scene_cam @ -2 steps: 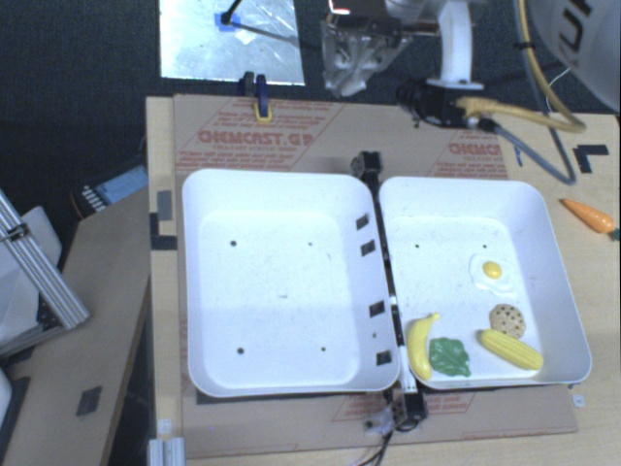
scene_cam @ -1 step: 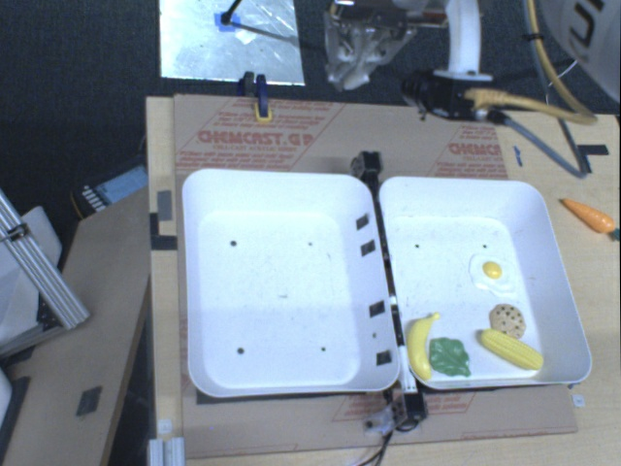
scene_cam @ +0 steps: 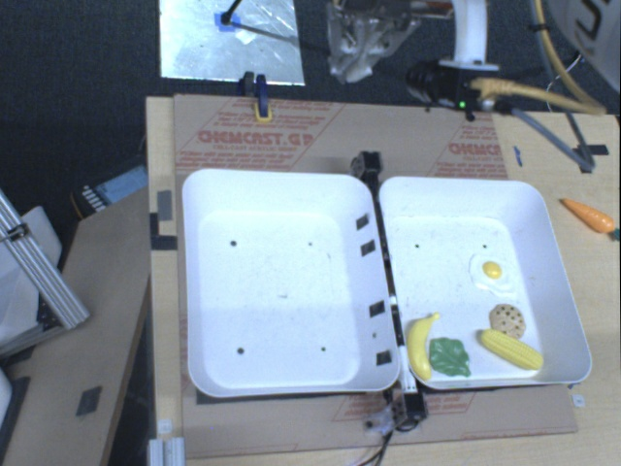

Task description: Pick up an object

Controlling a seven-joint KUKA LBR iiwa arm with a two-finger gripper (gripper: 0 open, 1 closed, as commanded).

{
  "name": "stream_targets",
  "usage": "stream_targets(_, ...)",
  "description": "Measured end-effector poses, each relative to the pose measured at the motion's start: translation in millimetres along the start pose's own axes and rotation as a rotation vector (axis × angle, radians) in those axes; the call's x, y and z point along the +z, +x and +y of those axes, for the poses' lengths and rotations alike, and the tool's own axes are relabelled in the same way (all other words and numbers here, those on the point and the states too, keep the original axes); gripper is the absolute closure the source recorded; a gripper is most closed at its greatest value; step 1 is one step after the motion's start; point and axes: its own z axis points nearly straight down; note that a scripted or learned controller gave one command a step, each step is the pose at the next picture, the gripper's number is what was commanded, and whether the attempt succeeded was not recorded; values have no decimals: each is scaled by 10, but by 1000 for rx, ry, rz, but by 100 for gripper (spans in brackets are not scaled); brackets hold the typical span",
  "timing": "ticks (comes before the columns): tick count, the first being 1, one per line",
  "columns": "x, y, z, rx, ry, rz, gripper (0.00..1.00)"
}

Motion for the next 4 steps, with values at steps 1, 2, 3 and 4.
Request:
stream_targets(1,-113,3,2,0,-2,1,100)
stream_targets(2,-227,6,3,-1,-5,2,100)
stream_targets(3,-338,9,4,-1,-6,3,100)
stream_targets(4,-451,14,5,-2,-9,4,100)
